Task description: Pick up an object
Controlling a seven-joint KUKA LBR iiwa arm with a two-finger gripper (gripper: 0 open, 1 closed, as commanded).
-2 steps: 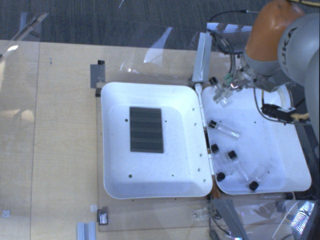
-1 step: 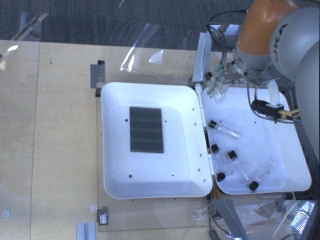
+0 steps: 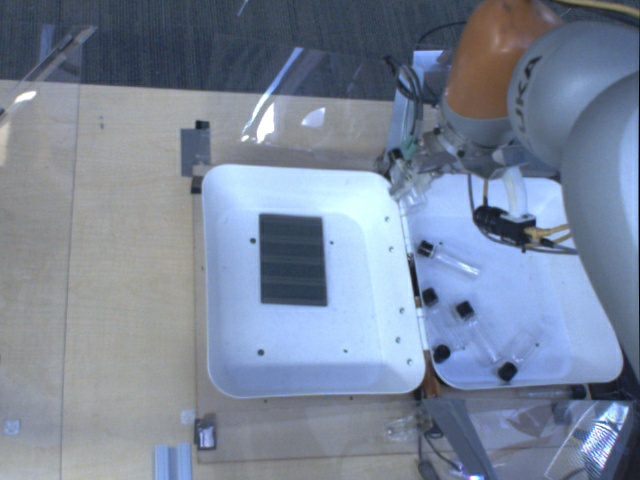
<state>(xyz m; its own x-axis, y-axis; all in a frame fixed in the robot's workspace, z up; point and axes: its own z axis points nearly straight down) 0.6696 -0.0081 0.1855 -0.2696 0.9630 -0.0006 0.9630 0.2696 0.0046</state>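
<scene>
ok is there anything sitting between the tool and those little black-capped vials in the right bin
Nothing visible does. The tool is at the right bin's far left corner, and the nearest clear vial lies just in front of it on bare white floor. The other black-capped vials are scattered nearer the camera.

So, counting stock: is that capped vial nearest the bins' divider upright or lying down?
Lying down: the clear black-capped vial rests lengthwise on the right white bin floor.
</scene>
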